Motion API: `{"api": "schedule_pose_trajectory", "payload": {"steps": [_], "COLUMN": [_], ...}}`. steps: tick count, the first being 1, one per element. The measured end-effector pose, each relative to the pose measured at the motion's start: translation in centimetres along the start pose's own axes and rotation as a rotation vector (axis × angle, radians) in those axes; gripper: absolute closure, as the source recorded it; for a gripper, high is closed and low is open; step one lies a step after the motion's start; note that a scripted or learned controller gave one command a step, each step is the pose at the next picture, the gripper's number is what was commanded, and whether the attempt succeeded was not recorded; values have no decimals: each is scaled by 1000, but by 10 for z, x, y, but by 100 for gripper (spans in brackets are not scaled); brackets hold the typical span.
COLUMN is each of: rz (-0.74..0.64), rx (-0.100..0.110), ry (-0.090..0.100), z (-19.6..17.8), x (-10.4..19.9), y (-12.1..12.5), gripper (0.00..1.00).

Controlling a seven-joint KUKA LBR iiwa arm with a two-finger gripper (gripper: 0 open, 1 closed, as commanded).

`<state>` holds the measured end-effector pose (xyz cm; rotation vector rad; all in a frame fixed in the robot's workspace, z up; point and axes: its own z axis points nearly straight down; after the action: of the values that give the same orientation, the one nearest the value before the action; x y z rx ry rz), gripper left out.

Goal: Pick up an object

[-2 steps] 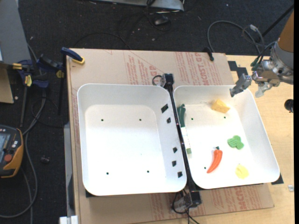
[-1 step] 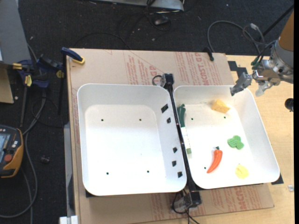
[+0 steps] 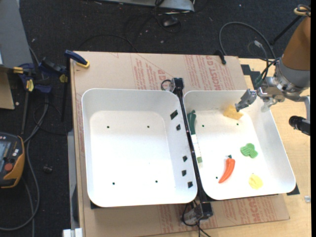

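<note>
The grey KUKA arm with the orange band reached in over the far right corner of the right shallow white plastic bin. Its 2-finger gripper hung at the bin's far wall, directly above and touching or nearly touching the small yellow-orange lumpy object. Whether the fingers were spread or pressed together could not be told, and no object was visibly pinched between them.

Within the right bin, 3 further items lay toward the near wall: a green leafy toy piece, an orange-red carrot-shaped toy with a green tip, and a small yellow toy piece. A dark green object rested against the bin's left wall. The left shallow white plastic bin adjoined that wall. Both bins sat on the brown cardboard-covered desk.
</note>
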<state>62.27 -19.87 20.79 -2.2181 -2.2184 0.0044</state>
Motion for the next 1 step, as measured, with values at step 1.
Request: {"api": "schedule_pose_trajectory", "payload": {"steps": [1], "rz": [0], "rx": [0], "ry": [0], "z": [63], "x": [-1], "y": [3], "gripper": [0]}}
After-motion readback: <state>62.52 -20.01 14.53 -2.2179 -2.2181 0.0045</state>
